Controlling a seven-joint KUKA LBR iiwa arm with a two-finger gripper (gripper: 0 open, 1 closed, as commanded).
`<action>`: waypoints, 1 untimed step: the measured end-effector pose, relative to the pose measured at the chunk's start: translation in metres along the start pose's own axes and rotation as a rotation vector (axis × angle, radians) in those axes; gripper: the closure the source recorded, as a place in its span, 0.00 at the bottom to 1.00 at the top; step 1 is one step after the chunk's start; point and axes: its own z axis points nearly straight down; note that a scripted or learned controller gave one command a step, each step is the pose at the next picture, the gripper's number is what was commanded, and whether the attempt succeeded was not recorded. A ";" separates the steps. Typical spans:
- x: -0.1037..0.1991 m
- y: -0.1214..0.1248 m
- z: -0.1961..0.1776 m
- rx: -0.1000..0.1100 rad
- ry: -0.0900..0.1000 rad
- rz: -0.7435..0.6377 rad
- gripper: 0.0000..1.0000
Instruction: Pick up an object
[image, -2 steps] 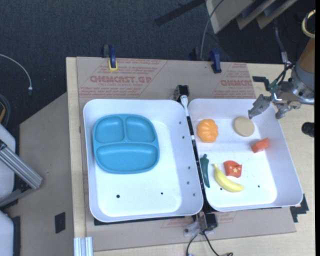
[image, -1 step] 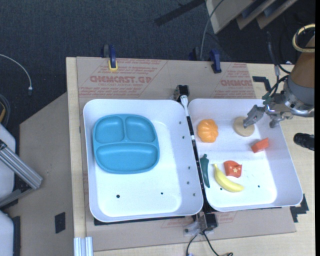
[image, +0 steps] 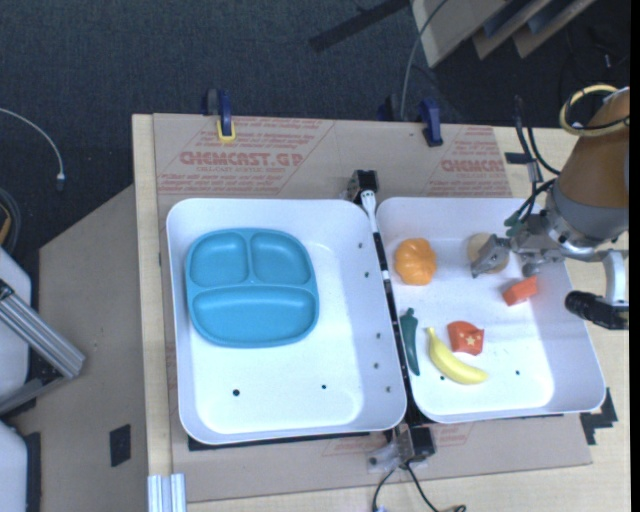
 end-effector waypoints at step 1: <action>-0.001 0.002 -0.014 -0.008 -0.003 0.000 1.00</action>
